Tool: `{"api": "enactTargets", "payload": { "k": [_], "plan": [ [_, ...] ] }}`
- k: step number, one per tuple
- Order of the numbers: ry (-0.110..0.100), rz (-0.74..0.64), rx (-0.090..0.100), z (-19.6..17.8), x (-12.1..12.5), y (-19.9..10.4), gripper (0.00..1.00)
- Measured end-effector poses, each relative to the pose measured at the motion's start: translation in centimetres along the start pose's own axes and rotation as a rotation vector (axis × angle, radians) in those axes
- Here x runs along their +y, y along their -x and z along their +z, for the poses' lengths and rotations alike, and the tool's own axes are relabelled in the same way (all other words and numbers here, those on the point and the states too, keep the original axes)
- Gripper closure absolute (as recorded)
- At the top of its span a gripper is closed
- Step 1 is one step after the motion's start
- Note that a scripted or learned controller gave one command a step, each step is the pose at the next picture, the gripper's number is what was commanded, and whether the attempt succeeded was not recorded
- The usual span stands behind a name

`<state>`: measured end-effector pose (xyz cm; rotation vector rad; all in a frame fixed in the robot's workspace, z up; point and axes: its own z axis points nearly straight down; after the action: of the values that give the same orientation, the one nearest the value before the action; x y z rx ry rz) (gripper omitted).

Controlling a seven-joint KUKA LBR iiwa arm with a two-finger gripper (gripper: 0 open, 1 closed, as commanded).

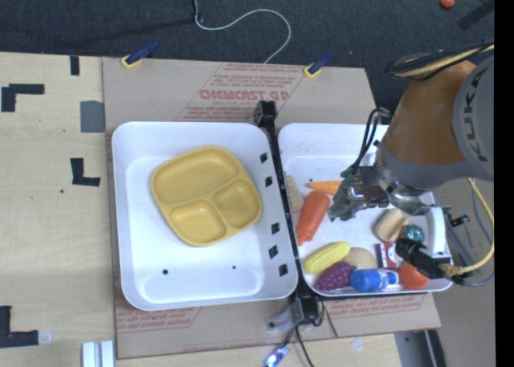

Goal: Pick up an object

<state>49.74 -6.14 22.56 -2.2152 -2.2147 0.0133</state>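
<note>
- While nothing has been lifted so far as this view shows, the desk [48,197] carries both white bins side by side, and the pick looks unfinished — the whole of the grasp-and-raise seems left to do.
- Reaching in from the right, the arm [430,128] hangs over the right bin [321,139], its orange band and grey wrist covering that bin's far right part.
- In the left bin [132,221] lies a yellow divided tray [206,194], well apart from the tool and untouched.
- Low over the middle of the right bin sits the tool [351,199]; its dark fingers are too blurred against the wrist to read, so I cannot tell whether they are spread or pressed together, and no object shows between them.
- Just beside the tool, to its left, lies the orange carrot [312,216] — my guess at the nearest candidate, resting on the bin floor.
- Nearer the front edge lie a yellow corn cob [327,256], purple grapes [336,277] and a blue piece [371,280], all down in the bin.
</note>
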Motion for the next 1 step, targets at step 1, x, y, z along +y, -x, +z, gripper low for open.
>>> {"api": "enactTargets", "payload": {
  "k": [1],
  "plan": [
    [0.003,-0.009,0.002,4.51,-1.57,-9.41,1.00]
  ]
}}
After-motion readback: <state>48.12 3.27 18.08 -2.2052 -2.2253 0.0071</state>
